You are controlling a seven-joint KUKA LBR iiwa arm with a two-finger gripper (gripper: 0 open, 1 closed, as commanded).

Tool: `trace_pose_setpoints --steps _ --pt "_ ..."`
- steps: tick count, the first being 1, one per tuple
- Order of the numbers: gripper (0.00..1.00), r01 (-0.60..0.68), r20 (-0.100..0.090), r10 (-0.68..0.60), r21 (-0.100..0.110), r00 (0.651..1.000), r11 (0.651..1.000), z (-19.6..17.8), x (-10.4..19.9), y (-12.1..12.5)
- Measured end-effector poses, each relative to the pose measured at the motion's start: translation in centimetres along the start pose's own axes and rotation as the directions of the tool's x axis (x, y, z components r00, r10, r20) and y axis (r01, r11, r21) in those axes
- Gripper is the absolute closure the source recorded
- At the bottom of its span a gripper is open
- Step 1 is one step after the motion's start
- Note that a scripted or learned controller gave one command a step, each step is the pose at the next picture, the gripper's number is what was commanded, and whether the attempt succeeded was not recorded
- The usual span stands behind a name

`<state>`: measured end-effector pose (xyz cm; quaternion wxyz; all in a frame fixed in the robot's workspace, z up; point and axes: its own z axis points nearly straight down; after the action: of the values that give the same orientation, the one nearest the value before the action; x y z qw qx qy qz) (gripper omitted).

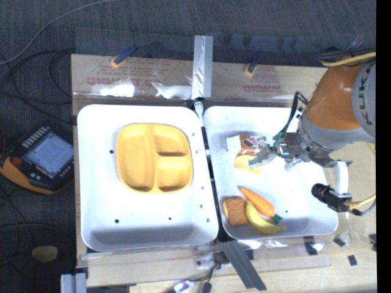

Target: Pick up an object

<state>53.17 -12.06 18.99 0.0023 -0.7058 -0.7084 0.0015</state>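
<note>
The gripper [266, 156] hangs low in the right bin [305, 221], bare floor open behind and below its fingers, the bin's divider wall well off ahead. The arm [336, 112] reaches in leftward (wrist bent down); whether the fingers pinch anything I cannot tell. A pale packet [245, 151] lies touching the fingertips. Below them, a carrot [256, 201] runs diagonally, tip upper-left, across a banana [264, 220].

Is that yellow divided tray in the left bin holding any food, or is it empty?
Empty. The yellow tray sits right side up in the left bin, and all its compartments show only bare yellow plastic.
</note>
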Motion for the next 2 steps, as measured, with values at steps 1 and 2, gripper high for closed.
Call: trace_pose_setpoints --steps 1,2 --pt "0.0 -0.009 0.002 0.009 -0.018 1.0 1.0 10.09 1.96 -4.22" --pt "0.0 -0.009 0.003 0.009 -0.019 1.0 1.0 10.1 1.95 -4.22"
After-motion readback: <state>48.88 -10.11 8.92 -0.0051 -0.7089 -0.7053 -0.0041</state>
